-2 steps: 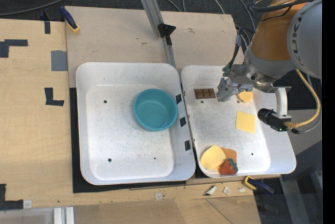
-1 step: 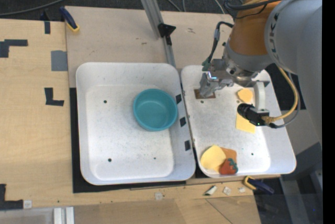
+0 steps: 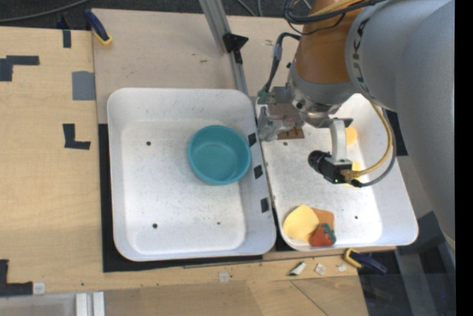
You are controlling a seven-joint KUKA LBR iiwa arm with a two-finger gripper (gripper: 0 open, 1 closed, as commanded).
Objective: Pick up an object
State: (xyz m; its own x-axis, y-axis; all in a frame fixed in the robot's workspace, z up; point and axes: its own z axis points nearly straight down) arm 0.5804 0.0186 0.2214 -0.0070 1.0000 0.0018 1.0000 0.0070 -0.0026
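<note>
Camera view. The gripper (image 3: 278,122) is lowered at the far left edge of the right bin (image 3: 384,226), beside the wall shared with the left bin (image 3: 133,159); whether it is apart or together cannot be told. A small brown object (image 3: 295,134) lies touching or just beside it. A yellow object (image 3: 299,223), an orange piece (image 3: 325,218) and a red piece (image 3: 322,235) lie together at the near edge, well apart from the gripper. A teal bowl (image 3: 219,153) stands upright in the left bin.
</note>
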